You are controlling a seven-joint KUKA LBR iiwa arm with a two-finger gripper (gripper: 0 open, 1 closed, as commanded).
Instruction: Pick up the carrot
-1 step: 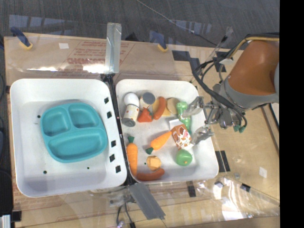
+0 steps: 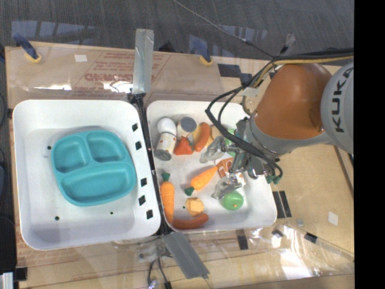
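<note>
The arm reaches in from three o'clock over the right bin (image 2: 264, 202), its gripper (image 2: 227, 172) hanging above the toys; whether the claw is open or closed cannot be told from here. One carrot (image 2: 203, 178) lies tilted near the bin's middle, just at nine o'clock of the gripper. A second carrot (image 2: 167, 198) lies along the bin's left wall, toward seven o'clock. A green ball (image 2: 233, 201) sits just at six o'clock of the gripper. The left bin (image 2: 27, 179) bears a teal divided tray (image 2: 93, 166).
</note>
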